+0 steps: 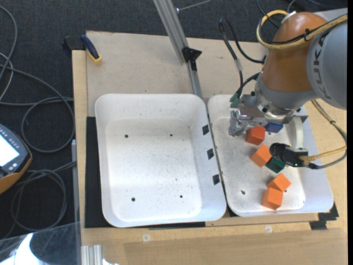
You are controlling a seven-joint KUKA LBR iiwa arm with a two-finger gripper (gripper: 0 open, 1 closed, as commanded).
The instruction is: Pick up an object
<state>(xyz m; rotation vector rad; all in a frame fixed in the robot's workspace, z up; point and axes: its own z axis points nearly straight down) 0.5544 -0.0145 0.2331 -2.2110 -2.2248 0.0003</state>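
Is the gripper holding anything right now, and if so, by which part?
Cannot tell. The gripper is down in the right bin, right beside an orange block, but no hold on it is visible.

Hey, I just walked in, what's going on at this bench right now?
The robot arm reaches in from the right, with its gripper down in the right bin, near the bin's far left part. An orange block sits right beside the gripper, but nothing is visibly held. Three other orange blocks, a green piece and a blue piece are in the same bin. The arm is not over the left bin.
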